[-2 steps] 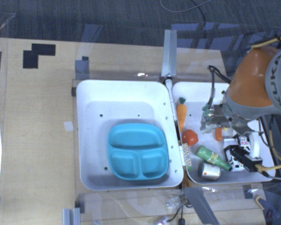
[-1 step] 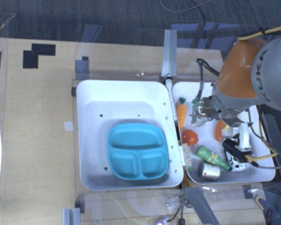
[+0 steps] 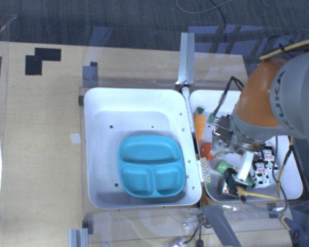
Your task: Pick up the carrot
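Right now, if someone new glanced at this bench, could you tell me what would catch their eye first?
The bright blue divided plate lying in the left bin stands out most. Next comes the big grey arm with its orange band, reaching over the right bin from the right. Beneath it, the orange carrot lies against that bin's left wall, with a small red item and a green one close by.

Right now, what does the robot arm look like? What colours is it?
The arm is big, round and grey, with a bright orange band above the wrist. Dark letters run down its grey shell. Thin black cables loop around the wrist, and a yellowish cable passes over the top. The gripper end is a cluster of metal and black parts with a white piece.
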Tool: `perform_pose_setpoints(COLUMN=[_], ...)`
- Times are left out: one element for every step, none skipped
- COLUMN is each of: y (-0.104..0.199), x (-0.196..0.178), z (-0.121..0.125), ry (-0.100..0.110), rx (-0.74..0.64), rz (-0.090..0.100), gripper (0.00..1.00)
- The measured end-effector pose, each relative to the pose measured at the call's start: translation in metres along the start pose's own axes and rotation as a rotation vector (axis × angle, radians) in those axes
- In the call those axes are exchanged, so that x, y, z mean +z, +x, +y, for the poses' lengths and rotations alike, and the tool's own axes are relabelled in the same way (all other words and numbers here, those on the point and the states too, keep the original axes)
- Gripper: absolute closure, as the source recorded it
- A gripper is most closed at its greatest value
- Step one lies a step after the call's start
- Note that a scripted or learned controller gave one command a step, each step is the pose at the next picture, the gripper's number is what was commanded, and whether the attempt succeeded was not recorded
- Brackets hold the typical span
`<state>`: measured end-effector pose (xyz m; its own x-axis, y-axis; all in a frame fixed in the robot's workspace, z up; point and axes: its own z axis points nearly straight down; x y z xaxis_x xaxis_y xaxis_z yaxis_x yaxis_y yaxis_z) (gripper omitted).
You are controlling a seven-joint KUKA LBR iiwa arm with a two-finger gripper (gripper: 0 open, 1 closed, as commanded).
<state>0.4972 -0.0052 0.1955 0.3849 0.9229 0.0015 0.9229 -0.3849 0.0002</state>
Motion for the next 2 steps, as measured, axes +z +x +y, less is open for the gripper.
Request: perform_pose_setpoints(y=[0.053,-0.004], x=[-0.057,-0.134], z=[-0.032,-0.008], ry=[-0.003,-0.006], rx=[0.269,-0.090], rz=[0.001,0.000], gripper=[1.00,1.00])
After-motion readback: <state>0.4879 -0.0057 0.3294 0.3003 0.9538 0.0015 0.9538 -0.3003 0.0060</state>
